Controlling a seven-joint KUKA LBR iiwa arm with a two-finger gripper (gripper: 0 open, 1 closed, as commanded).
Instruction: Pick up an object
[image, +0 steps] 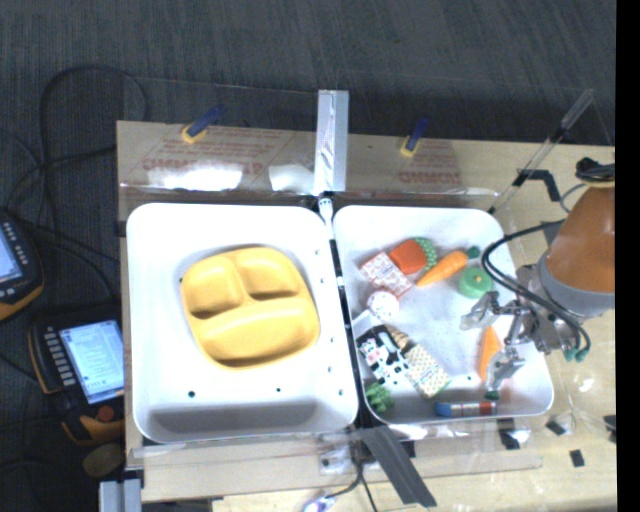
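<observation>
My gripper (490, 341) hangs low over the right part of the right bin (520, 400), open, with its fingertips spread apart. A small orange carrot-shaped piece (486, 352) lies in the gap between them; whether they touch it cannot be told. Other toys lie in this bin: a longer carrot (443, 268), an orange block (408, 256), a green round piece (474, 282), a patterned box (380, 271), a black-and-white piece (374, 350) and a marker (464, 407) by the front wall.
The left bin (150, 400) holds a yellow divided tray (250, 304). A metal divider post (331, 140) stands at the back between the bins. The grey arm with its orange band (590, 245) comes in over the right bin's edge, trailing cables.
</observation>
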